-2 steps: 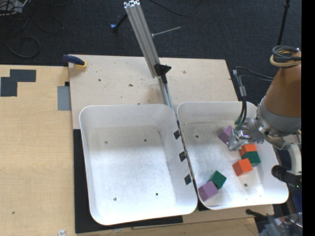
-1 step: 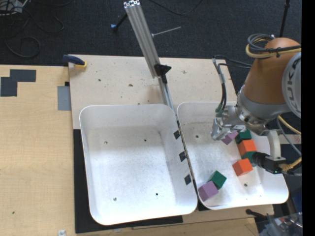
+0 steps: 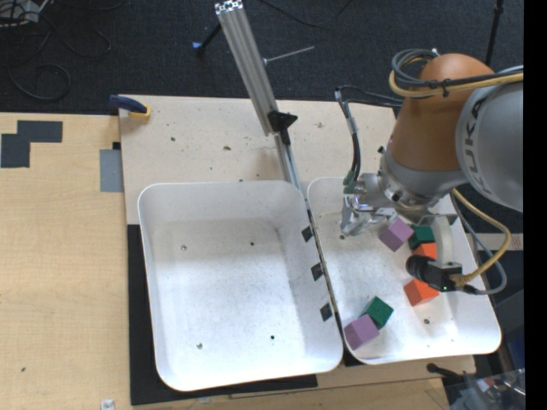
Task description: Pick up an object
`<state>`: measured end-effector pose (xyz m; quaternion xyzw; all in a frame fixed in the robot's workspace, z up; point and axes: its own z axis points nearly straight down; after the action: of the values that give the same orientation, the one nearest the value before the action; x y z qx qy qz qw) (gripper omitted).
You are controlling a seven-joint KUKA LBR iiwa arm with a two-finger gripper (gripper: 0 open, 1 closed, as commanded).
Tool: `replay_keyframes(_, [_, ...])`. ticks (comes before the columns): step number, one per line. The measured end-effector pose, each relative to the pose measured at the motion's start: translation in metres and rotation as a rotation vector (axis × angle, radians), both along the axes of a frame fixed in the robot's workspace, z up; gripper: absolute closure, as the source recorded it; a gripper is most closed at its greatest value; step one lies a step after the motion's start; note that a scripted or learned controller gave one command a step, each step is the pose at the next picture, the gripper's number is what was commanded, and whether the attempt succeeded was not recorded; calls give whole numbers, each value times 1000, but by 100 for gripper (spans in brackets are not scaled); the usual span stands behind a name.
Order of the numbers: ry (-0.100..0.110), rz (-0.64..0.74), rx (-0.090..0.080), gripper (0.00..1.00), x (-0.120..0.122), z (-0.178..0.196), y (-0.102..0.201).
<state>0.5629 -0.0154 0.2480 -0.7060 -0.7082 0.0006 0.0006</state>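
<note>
Below, the hand [image 3: 357,216] hangs in the right bin [image 3: 479,336].
Left bin [image 3: 171,229]: smooth white plastic, rounded corners. Whether the metal hand is open, I cannot tell. A purple block [image 3: 395,234] lies just beside it; green block [image 3: 379,311] and another purple cube [image 3: 361,330] sit touching near the front rim.

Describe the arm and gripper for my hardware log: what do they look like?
The arm is grey with rounded housings and dark lettering, plus a bulbous orange band above the wrist. Yellowish and dark cables loop around that band, and another runs down its right side. The gripper is small, metallic silver.
</note>
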Motion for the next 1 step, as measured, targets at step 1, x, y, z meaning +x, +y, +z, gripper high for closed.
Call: replay_keyframes(1, [-1,0,0,100,24,5,45])
